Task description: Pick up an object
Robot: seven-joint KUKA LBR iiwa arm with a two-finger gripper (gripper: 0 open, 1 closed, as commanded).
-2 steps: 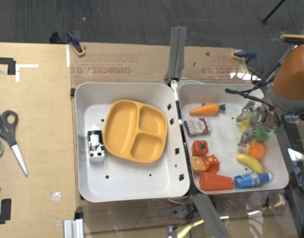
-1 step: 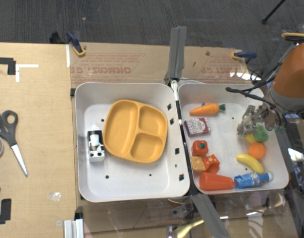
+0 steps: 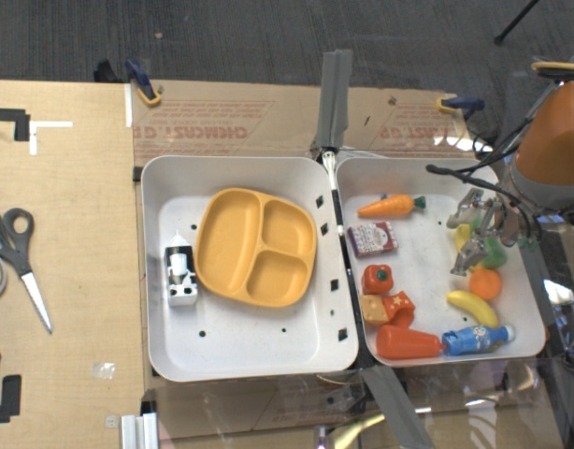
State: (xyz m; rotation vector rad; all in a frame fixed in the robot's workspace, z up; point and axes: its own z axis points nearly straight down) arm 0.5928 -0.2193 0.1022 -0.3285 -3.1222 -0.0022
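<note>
Two white bins on table (image 3: 63,344); gripper (image 3: 474,241) over right bin (image 3: 427,181), near green object (image 3: 494,252); finger state indeterminable.

A dark grey carpet floor (image 3: 222,17) is seen along the top. A tan bench (image 3: 63,251) is lit evenly; scissors (image 3: 21,260) are laid at its left edge. Printed cardboard (image 3: 231,124) is clamped behind the bins with blue clips (image 3: 142,80).
</note>
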